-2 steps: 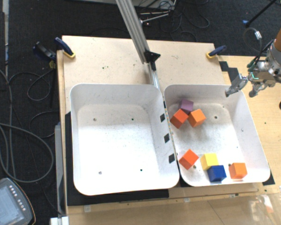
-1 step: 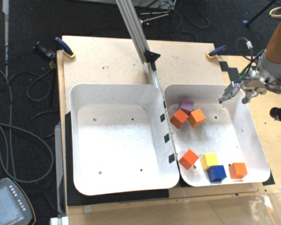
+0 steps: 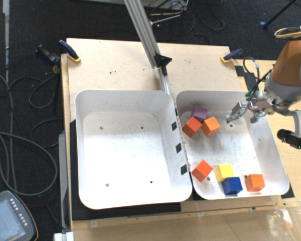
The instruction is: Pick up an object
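Note:
The right bin [image 3: 269, 145] holds several small blocks. A purple block [image 3: 200, 112] and two orange blocks [image 3: 192, 126] [image 3: 210, 126] cluster near its back left. Along its front lie an orange block [image 3: 202, 170], a yellow block [image 3: 223, 172], a blue block [image 3: 232, 185] and another orange block [image 3: 255, 183]. My gripper [image 3: 245, 114] hangs over the bin's back right part, to the right of the nearer orange block. It is open, with nothing between its fingers.
The left bin [image 3: 90, 134] stands beside the right one on the wooden bench. A slanted metal pole [image 3: 143, 26] rises from between the bins at the back. Clamps [image 3: 232, 54] sit at the bench's back corners.

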Tool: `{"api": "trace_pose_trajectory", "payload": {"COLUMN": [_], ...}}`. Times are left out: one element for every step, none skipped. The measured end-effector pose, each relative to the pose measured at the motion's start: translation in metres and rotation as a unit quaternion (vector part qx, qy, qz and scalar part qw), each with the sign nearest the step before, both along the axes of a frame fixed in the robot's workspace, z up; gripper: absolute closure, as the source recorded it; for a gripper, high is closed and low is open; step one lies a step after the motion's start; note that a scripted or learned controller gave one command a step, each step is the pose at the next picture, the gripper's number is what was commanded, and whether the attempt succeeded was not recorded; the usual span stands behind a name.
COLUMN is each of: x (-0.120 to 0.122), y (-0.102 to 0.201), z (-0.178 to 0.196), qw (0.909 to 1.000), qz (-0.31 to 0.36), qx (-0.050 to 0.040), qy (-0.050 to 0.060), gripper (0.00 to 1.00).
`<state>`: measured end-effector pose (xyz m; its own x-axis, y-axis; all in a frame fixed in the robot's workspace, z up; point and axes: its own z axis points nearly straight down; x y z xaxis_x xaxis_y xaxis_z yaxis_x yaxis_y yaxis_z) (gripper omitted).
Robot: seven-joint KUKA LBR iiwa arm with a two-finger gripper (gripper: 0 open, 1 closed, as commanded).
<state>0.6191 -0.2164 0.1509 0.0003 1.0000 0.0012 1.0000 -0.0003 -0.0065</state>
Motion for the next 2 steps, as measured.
{"api": "trace_pose_trajectory", "payload": {"x": [-0.001, 0.001], "y": [0.001, 0.000], "z": [-0.054, -0.039], "qw": [1.0000, 1.0000], "qz": [0.000, 0.000], "qx": [-0.0002, -0.0015], "qy": [-0.001, -0.005], "gripper": [0.00, 1.00]}}
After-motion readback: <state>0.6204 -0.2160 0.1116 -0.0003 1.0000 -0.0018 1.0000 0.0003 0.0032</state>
